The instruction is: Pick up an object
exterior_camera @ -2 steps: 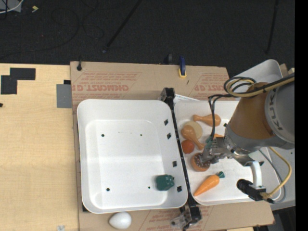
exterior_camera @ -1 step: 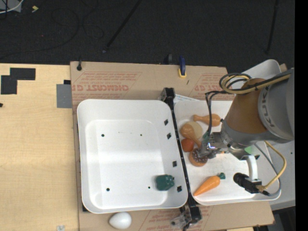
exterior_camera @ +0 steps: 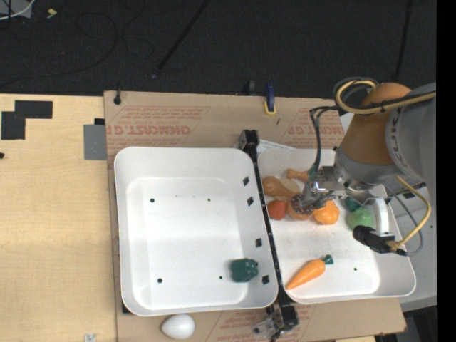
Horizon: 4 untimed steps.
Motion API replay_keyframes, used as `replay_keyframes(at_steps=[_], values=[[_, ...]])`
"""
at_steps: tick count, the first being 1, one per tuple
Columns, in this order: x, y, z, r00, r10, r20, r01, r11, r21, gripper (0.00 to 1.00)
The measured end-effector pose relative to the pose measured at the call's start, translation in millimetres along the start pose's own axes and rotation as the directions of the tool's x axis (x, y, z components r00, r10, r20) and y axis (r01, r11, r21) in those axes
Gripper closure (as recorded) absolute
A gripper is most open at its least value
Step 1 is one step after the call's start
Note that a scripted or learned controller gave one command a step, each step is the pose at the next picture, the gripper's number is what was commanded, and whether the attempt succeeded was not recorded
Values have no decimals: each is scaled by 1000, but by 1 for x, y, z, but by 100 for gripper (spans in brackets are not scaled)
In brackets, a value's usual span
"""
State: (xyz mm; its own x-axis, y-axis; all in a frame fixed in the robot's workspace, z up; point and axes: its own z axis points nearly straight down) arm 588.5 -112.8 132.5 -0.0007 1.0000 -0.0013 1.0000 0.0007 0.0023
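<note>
Gripper (exterior_camera: pixel 309 199) is low in right bin (exterior_camera: pixel 356 280), among toy foods near an orange ball (exterior_camera: pixel 327 213); open/shut state cannot be told. Carrot (exterior_camera: pixel 308 272) lies apart, nearer front.

A robotics lab, set up for testing.

A grey arm (exterior_camera: pixel 399 141) with looped cables reaches over two white bins (exterior_camera: pixel 142 291) of toy food, clamped side by side on a plywood bench (exterior_camera: pixel 57 226); loose wires trail across the dark floor (exterior_camera: pixel 214 34) beyond.
</note>
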Motion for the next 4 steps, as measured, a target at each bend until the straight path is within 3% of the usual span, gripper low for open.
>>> replay_keyframes(at_steps=[1, 2, 3, 4], values=[[1, -55, 33, 1000, -1, 0, 1, 1000, -5, 100], [-8, -26, 4, 1000, 1, -1, -1, 1000, 1, 100], [22, 60, -36, 1000, -5, -1, 5, 1000, -6, 100], [-56, 54, 13, 1000, 4, 0, -4, 1000, 7, 100]])
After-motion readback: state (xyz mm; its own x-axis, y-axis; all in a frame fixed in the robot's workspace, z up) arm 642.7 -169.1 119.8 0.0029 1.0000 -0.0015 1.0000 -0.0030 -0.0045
